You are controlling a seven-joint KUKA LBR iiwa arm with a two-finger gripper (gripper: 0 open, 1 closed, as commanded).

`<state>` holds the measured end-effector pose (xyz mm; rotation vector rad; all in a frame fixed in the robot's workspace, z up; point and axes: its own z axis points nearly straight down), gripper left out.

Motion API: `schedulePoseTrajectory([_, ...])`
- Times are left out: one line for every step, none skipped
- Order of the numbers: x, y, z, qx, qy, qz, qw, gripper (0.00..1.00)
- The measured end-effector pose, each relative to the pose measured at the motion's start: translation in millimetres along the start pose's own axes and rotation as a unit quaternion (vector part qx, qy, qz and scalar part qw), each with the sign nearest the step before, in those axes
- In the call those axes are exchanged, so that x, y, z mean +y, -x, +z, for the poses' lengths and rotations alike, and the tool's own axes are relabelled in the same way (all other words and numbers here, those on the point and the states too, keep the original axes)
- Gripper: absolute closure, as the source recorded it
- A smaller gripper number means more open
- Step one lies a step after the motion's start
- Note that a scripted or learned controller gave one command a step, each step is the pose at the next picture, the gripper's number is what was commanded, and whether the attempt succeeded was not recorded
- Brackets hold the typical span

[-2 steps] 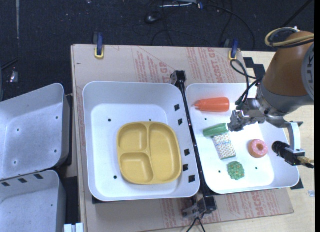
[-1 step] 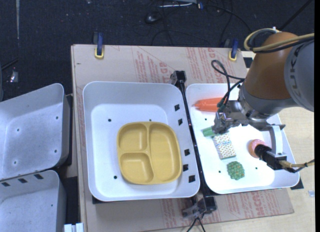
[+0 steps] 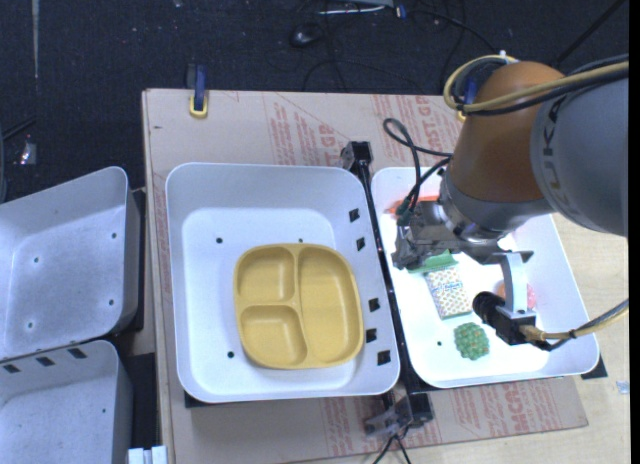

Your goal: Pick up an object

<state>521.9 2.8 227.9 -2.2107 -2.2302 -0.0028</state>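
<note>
Cardboard-topped table carried two bins, and in the right bin a green knobbly ball, probably light and soft, best pinched across its middle, lay near the gripper beside a patterned packet.

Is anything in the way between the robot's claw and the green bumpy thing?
Nothing visible blocks it. The gripper hangs over the right bin; the green bumpy object lies nearer the front, with a speckled card flat on the floor between.
</note>
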Motion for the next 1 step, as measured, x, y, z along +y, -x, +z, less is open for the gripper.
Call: schedulePoseTrajectory([10.0,-52.3,8.0,0.000,0.000,0.000,1.0000,1.00])
